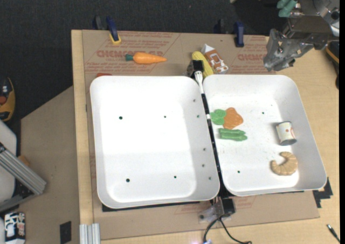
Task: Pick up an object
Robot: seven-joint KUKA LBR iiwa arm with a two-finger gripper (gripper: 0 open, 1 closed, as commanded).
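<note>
Your end effector [280,54] hangs above the surface just past the far edge of the right bin [302,181] — whether it is spread or pressed together, you cannot tell. In that bin lie a croissant [284,164], a small can [285,132], an orange piece [233,118] and green pieces [232,135]. A carrot [146,58] rests outside — beyond the left bin [108,183].

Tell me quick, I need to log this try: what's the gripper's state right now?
Gripper: cannot be told; it hangs above the back edge of the right bin, with nothing seen between it and the bin floor.
</note>
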